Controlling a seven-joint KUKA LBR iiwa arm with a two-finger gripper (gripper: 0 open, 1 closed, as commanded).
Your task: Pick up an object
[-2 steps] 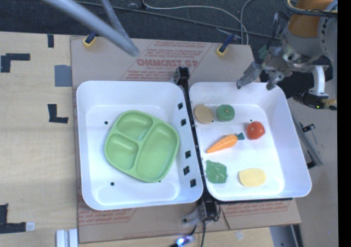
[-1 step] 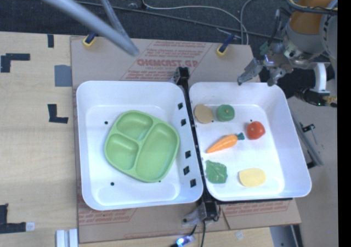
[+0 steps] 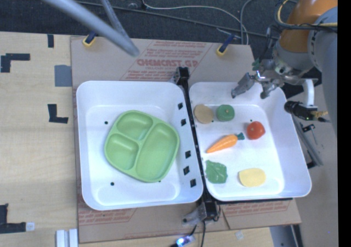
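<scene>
Claw: my claw hangs over the far edge of the right bin, fingers spread wide, nothing between them.
Progress: nothing is picked yet, as I read it; every piece lies loose on the bin floor, so the reach, the descent, the squeeze and the lift are all left.
Nearest targets: the green round piece and the tan disc sit side by side at the far end of the bin, close below my claw.
Mid bin: the carrot lies on a slant in the middle, with the red tomato just beside its leafy end.
Near end: the green leafy piece and the yellow piece rest apart from each other, farthest from me.
Left bin: the left bin carries a green divided plate, well away from my claw.
In the way: the tan disc lies close to the wall between the bins, so a finger may strike that wall; the tomato and carrot are tight together and could nudge one another.
Best bet: the green round piece, I judge, near and with room about it.
Tabletop: cardboard sheet under both bins, cables trailing behind.
</scene>
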